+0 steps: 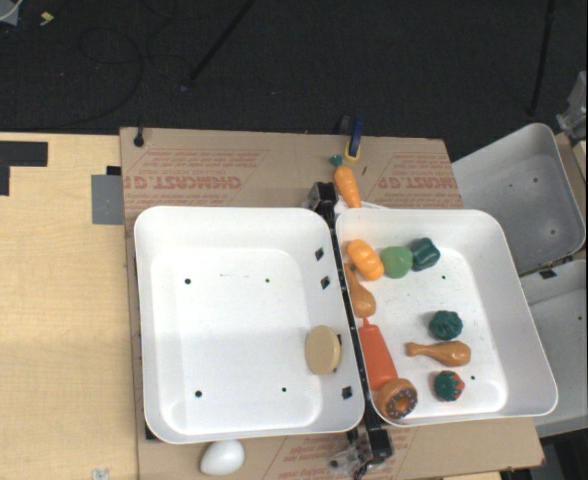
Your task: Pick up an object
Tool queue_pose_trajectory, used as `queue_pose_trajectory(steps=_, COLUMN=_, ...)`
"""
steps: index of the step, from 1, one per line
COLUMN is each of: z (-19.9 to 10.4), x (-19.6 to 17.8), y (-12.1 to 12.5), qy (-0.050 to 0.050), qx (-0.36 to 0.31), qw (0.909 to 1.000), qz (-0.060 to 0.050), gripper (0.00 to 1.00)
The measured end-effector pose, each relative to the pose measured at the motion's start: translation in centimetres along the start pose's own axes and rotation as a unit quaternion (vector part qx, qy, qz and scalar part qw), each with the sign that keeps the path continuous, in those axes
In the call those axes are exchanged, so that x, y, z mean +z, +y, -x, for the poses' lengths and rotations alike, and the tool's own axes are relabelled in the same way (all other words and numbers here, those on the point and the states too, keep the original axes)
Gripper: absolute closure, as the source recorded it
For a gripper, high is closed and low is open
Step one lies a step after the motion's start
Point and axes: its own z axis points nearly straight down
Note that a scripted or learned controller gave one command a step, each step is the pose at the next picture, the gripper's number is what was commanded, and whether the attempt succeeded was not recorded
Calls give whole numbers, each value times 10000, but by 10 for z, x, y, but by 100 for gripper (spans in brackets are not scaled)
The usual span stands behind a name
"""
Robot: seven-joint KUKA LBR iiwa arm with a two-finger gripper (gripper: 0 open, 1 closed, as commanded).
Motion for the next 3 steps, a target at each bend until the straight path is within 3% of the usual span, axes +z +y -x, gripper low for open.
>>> queue_pose_trajectory(steps=1, z=42, x=-15, y=36, qy=5, qx=24, qw=10000, qz=-74, gripper=100)
queue_pose_trajectory(steps=2, z=20, x=247, y=-7, qy=47, qx=27, qw=9998, qz=-171, gripper=100)
queue_pose_trajectory(steps=3, z=-41, x=351, y=-54, qy=52, qx=6, qw=9999, qz=-161, gripper=100)
